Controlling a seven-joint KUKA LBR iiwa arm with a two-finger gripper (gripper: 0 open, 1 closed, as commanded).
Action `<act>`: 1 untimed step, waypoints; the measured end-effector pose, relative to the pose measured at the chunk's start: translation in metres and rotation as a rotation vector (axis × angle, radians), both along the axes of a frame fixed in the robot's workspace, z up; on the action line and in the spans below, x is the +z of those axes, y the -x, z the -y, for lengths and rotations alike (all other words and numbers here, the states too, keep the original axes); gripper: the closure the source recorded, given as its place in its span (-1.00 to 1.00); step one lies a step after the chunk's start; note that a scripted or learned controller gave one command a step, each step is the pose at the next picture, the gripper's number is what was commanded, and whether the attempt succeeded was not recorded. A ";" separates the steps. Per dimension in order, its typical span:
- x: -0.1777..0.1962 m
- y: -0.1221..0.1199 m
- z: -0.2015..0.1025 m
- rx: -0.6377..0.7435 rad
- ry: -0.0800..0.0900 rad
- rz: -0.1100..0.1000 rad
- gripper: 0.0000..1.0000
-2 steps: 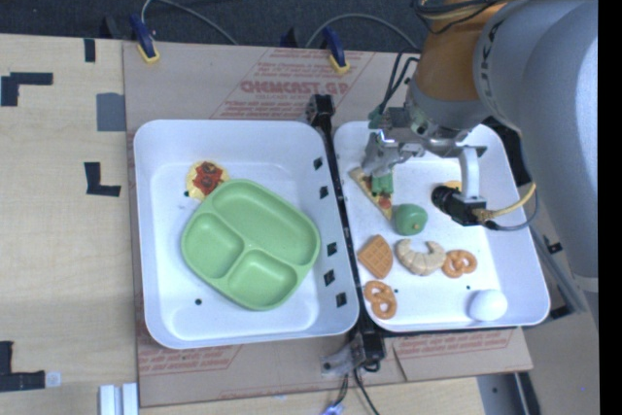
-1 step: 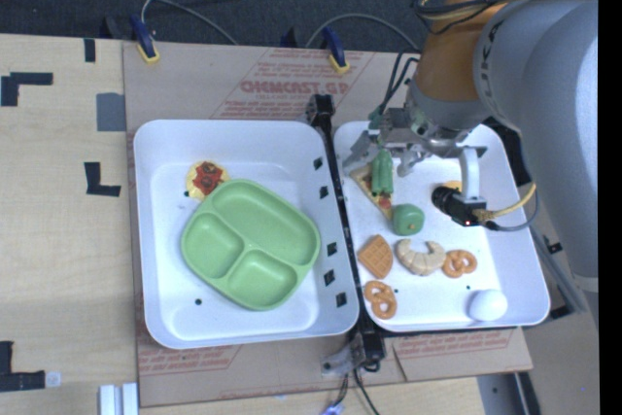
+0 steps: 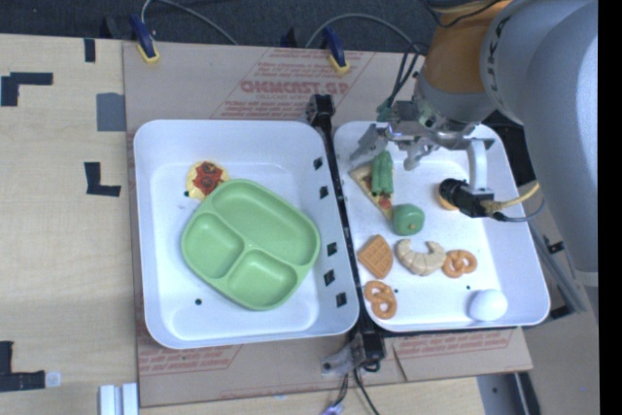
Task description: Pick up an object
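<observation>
Gripper (image 3: 400, 149) over right bin (image 3: 515, 292), far end — fingers spread, nothing between them. Green pickle (image 3: 382, 172) just below fingertips, lying on yellow wedge (image 3: 364, 182). Green ball (image 3: 407, 219), waffle (image 3: 375, 256), pretzels (image 3: 381, 299) nearer. Left bin (image 3: 155, 209) holds green tray (image 3: 251, 244), pizza piece (image 3: 205, 178).

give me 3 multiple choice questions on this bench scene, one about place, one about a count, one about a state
1. Where is the green divided plate?
A. left bin
B. right bin
C. on the cardboard

2. How many pretzels lie in the right bin?
A. none
B. two
C. five

3. How does the plate sit?
A. upside down
B. stacked on another plate
C. open side up, compartments showing

Answers:
1 A, it lies in the left bin.
2 B, one pretzel near the front edge, another beside the croissant.
3 C, its three compartments face the camera.
</observation>
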State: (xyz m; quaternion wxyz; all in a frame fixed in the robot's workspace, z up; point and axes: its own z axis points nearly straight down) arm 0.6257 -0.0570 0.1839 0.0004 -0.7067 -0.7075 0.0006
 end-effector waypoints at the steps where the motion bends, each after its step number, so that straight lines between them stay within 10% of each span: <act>1: -0.054 0.002 0.037 -0.002 0.001 -0.002 -1.00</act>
